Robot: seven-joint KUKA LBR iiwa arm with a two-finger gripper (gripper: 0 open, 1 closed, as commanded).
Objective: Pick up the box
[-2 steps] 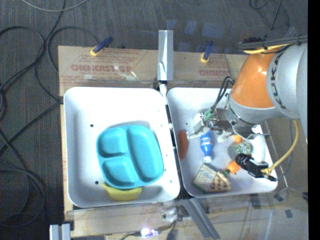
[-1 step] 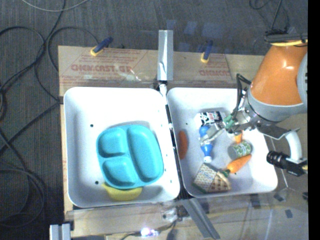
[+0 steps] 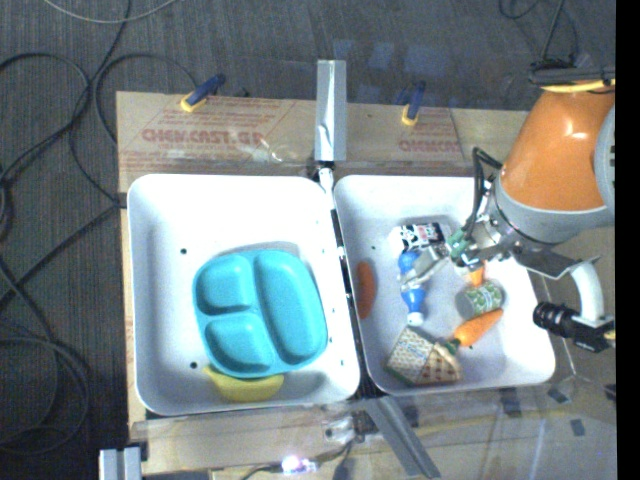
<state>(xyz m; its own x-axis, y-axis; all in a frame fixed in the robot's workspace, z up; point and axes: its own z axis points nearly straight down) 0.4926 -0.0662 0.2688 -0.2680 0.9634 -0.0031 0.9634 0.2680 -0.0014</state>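
**Operator:** Camera view check. Where is the arm (image 3: 560,158), and where is the box?

**Technician:** Arm enters from the view's right and is positioned over the right bin (image 3: 520,373). The gripper (image 3: 462,248) sits low among the clutter near the bin's middle. The box (image 3: 424,358), a patterned carton lying tilted, rests at the bin's near edge, just beside the carrot (image 3: 478,328). Gripper and box are apart; the blue bottle (image 3: 410,283) and a small jar (image 3: 482,296) lie between or beside them.

**Operator:** State of the fingers?

**Technician:** Cannot tell. The wrist and surrounding items obscure them. Nothing is visibly held.

**Operator:** Step in hand?

**Technician:** Judged as approach. The grasp on the box is not yet made.

**Operator:** Requirement for the next move?

**Technician:** Shift the gripper toward the bin's near edge, centre it over the box, align with its narrower faces, then descend. Hazard: contact with the carrot touching the box's corner. The left bin (image 3: 150,268), with its blue tray (image 3: 262,306), is not involved.
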